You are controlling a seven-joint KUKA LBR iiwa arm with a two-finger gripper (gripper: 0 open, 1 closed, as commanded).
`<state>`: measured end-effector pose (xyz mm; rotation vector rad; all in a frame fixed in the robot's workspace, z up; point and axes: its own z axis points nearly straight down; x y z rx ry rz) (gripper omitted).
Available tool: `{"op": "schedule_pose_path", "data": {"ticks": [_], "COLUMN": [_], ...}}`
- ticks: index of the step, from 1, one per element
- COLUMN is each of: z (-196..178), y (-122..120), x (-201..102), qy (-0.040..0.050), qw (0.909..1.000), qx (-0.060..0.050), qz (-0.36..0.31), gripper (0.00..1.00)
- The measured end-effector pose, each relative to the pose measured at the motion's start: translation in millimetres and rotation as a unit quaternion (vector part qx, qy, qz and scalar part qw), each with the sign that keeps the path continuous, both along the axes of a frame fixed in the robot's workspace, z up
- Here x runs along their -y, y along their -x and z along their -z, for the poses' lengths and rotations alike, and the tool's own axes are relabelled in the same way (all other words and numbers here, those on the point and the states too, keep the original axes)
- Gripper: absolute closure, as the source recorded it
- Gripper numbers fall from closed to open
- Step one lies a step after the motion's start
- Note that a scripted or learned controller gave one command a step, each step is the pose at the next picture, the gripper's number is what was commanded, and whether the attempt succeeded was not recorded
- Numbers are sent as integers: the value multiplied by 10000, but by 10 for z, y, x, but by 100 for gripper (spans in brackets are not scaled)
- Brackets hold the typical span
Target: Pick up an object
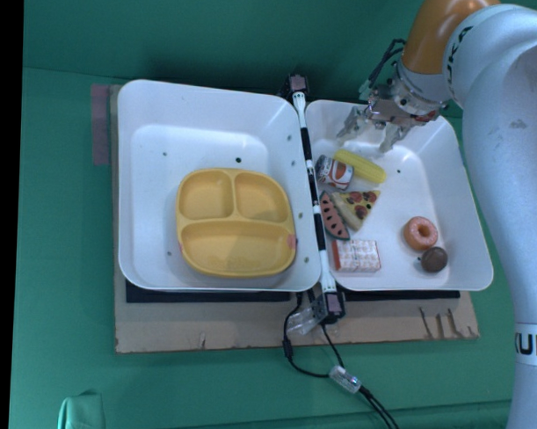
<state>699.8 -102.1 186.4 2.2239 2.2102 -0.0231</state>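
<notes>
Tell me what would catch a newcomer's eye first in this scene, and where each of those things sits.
The yellow divided plate stands out first, lying alone in the left bin. Next comes the cluster of small toy foods in the right bin: a corn cob, a pizza slice, a watermelon slice and a donut. Above the far end of that bin, the gripper hangs with fingers spread, just beyond the corn.

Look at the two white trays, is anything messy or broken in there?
Nothing looks broken or spilled. The toy food in the right bin is just jumbled: the corn, can, pizza slice and watermelon slice crowd together by the divider. The yellow plate lies flat in the left bin.
</notes>
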Motion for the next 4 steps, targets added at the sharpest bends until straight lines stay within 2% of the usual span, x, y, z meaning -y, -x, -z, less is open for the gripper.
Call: {"op": "schedule_pose_path", "data": {"ticks": [4], "z": [-1], "y": [-1], "x": [-11], "qy": [-4], "qw": [10000], "qx": [-1], "qz": [0], "gripper": [0]}}
